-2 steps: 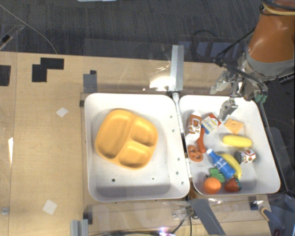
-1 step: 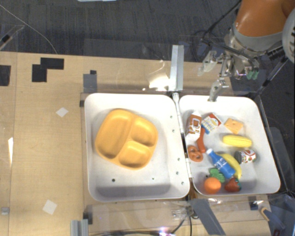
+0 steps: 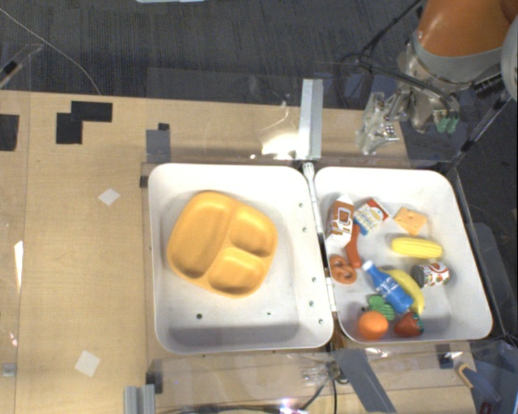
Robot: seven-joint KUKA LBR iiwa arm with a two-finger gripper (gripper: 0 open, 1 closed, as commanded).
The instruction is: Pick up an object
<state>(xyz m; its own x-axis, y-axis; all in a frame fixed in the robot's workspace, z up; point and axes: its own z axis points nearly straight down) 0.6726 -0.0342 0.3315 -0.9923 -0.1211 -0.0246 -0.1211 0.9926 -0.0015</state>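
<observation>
My gripper (image 3: 380, 128) hangs beyond the back edge of the right bin (image 3: 461, 210), near its back left corner. It is open with nothing between its fingers. Below it, the right bin holds several small toy foods: a brown and white carton (image 3: 341, 217), a red and white packet (image 3: 370, 215), an orange cracker (image 3: 410, 220), a yellow corn cob (image 3: 417, 247), a pretzel (image 3: 344, 271), a blue bottle (image 3: 384, 287), a banana (image 3: 409, 289), a small can (image 3: 434, 275), an orange (image 3: 373, 324) and a strawberry (image 3: 409, 325).
The left bin (image 3: 170, 323) holds a yellow divided plate (image 3: 222, 242). A metal post (image 3: 311, 121) stands at the back between the bins. Cables trail behind the arm's orange band (image 3: 461, 24) at the top right.
</observation>
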